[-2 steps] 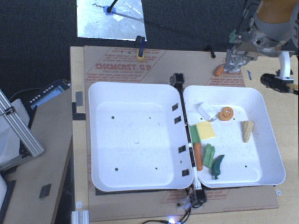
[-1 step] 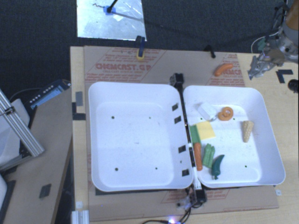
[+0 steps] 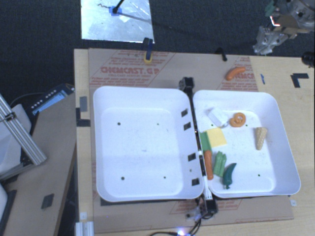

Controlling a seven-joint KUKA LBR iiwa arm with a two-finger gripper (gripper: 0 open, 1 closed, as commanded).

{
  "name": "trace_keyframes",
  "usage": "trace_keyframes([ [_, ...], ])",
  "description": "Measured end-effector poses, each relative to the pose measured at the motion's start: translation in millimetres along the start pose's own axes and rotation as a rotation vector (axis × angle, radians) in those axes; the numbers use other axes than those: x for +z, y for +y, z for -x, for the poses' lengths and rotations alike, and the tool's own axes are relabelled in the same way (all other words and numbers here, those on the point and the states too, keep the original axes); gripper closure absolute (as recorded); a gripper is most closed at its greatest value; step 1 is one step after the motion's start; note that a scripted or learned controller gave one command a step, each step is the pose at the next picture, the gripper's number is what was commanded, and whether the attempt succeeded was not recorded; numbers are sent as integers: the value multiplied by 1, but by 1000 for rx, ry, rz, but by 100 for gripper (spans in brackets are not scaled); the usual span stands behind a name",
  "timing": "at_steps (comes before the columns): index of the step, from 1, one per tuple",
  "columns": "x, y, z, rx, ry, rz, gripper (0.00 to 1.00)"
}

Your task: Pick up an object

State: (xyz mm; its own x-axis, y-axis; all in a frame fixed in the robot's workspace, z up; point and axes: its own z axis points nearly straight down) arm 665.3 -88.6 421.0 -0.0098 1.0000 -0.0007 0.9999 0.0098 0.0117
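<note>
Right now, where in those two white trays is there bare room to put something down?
The left bin has a bare floor from wall to wall. In the right bin, the front-right corner past the cone is bare. It is crowded along the divider: yellow block, carrot, green pieces.

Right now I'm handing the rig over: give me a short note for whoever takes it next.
Gripper: raised at the view's upper right, beyond the bins, nothing seen in it.
Right bin: yellow block, orange ring, cone, carrot, green pieces, teal pepper, white piece.
Sausage lies on the bench outside the bins.
Done: nothing picked.
Left: descend into the right bin and grasp one item.
</note>
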Motion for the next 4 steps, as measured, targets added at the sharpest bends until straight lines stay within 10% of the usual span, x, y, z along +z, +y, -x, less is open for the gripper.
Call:
trace_keyframes([
  [1, -122, 4, -29, 2, 0, 3, 100],
  [4, -114, 6, -114, 5, 1, -9, 100],
])
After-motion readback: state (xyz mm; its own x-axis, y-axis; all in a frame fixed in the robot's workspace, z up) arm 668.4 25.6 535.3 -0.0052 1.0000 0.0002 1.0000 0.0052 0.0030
